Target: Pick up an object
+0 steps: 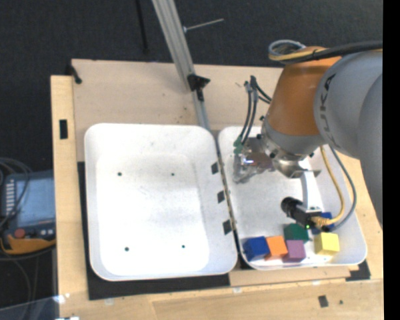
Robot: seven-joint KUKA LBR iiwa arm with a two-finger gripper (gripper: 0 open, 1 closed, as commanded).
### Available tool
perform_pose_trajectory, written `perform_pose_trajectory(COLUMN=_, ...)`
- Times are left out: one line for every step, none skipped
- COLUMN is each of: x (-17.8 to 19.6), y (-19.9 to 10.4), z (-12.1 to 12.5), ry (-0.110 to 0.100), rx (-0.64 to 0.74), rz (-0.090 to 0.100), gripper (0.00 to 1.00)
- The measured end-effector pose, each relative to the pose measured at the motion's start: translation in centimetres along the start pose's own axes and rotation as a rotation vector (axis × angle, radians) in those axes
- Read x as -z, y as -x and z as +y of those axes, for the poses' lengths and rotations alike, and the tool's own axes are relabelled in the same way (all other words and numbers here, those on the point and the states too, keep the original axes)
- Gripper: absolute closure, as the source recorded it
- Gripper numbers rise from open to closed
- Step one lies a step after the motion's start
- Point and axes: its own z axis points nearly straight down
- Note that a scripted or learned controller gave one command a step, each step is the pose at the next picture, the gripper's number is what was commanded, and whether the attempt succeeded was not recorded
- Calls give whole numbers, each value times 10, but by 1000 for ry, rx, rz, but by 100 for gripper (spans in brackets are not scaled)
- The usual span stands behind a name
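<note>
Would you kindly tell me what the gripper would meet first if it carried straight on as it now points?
The gripper would probably meet the bare floor of the right bin, near its left wall, though depth is unclear. The blue block lies apart, toward the near rim.

We looked down from one fixed camera set high above the bench [133, 92], tilted rather than straight overhead, so that the far edge of the bench ran across the upper part of the frame and the near edge along the bottom. We sat far enough back to take in both white bins side by side: the left bin [153, 179] filled the middle and lower left, the right bin [263, 209] lay at lower right. Dark floor [87, 19] showed across the top and down the left side. The arm [300, 105] stood at the right of the frame and, nearer the lens, loomed large over the upper part of the right bin
</note>
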Motion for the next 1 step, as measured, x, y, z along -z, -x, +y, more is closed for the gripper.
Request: perform_pose_trajectory(x=-4, y=-56, z=-2, ry=-2, rx=1, rz=1, gripper=100)
